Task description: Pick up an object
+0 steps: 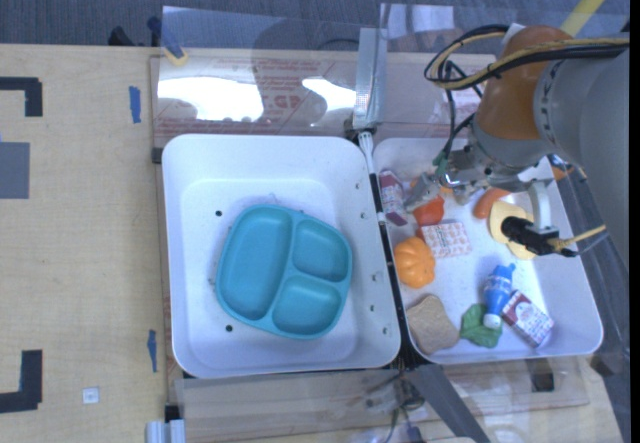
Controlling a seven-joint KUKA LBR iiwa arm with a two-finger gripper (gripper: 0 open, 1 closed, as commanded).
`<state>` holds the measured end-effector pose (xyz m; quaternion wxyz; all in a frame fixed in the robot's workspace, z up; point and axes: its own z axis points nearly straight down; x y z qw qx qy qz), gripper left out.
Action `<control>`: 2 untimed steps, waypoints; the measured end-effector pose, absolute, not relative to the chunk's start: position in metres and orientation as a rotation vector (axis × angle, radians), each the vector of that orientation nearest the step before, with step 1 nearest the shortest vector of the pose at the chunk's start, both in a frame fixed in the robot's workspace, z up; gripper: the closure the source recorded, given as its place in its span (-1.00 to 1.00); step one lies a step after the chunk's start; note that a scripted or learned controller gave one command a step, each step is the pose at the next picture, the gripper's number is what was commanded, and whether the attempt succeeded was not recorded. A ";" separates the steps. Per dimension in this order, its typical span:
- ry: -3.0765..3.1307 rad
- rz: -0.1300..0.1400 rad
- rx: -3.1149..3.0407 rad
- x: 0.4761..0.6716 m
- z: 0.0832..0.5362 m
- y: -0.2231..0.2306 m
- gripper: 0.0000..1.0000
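My gripper (447, 183) hangs low over the far left part of the right bin (585, 316), under the grey arm with its orange band (520, 81). Just below it lie a small red object (429, 211) and a crinkled wrapper (392, 197). Nearby are a red-and-white checkered packet (450, 238), an orange pumpkin-like toy (415, 262), an orange ball (489, 202) and a yellow banana-like toy (507, 228). The arm hides the bin's far right corner.
Towards the near edge of the right bin lie a bread slice (432, 322), a green object (481, 327), a blue bottle (497, 293) and a red-and-white carton (527, 319). The left bin (190, 181) holds a blue divided plate (285, 271). A clear wall (260, 91) stands behind the bins.
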<state>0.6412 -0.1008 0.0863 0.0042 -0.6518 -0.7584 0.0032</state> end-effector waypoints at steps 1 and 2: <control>-2.384 0.003 -2.047 0.644 0.096 -0.102 1.00; -2.420 -0.008 -2.011 0.606 0.188 -0.059 1.00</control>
